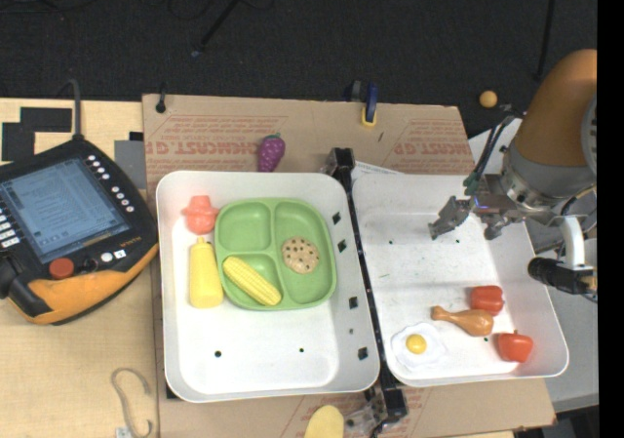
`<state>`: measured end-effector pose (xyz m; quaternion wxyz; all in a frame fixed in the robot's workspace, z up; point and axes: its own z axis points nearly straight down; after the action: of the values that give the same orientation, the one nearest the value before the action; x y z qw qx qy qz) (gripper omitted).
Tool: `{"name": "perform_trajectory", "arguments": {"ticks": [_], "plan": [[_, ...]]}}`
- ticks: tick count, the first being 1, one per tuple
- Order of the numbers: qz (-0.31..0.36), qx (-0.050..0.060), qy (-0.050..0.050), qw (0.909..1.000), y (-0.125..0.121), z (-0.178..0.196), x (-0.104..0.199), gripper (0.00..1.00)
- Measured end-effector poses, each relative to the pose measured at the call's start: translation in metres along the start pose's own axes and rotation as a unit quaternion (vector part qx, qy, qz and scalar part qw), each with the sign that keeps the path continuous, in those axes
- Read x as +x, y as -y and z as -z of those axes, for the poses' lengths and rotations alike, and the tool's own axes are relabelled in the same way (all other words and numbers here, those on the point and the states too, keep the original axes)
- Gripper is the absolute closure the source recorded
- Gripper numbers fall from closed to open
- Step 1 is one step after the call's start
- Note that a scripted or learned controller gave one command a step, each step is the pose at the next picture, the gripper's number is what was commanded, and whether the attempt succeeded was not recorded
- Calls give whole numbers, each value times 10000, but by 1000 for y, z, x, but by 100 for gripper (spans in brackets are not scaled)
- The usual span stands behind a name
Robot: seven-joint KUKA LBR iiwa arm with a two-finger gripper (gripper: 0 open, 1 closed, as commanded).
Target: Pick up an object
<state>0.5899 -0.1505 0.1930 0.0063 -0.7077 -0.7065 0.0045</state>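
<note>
My gripper (473, 220) hangs over the upper middle of the right bin (409, 202), open, with nothing between its fingers. Below it, along the bin's front, lie a red pepper (487, 298), a brown chicken drumstick (463, 319), a fried egg (417, 342) and a second red piece (514, 345). The left bin (253, 358) holds a green divided plate (327, 280) with a corn cob (252, 280) and a cookie (299, 254) on it. A yellow bottle (204, 273) and a pink toy (199, 215) lie left of the plate.
Purple grapes (271, 151) sit on the cardboard behind the left bin. A yellow object (325, 421) lies at the front edge between the bins. A teach pendant (68, 221) rests on the bench at far left. A black divider (351, 251) runs between the bins.
</note>
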Motion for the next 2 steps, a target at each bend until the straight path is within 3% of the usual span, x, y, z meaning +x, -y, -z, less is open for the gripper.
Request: {"name": "perform_trajectory", "arguments": {"ticks": [1,2], "plan": [[9,-73,14,10000,-3,8,0,0],[19,-50,5,10000,-6,-55,5,0]]}}
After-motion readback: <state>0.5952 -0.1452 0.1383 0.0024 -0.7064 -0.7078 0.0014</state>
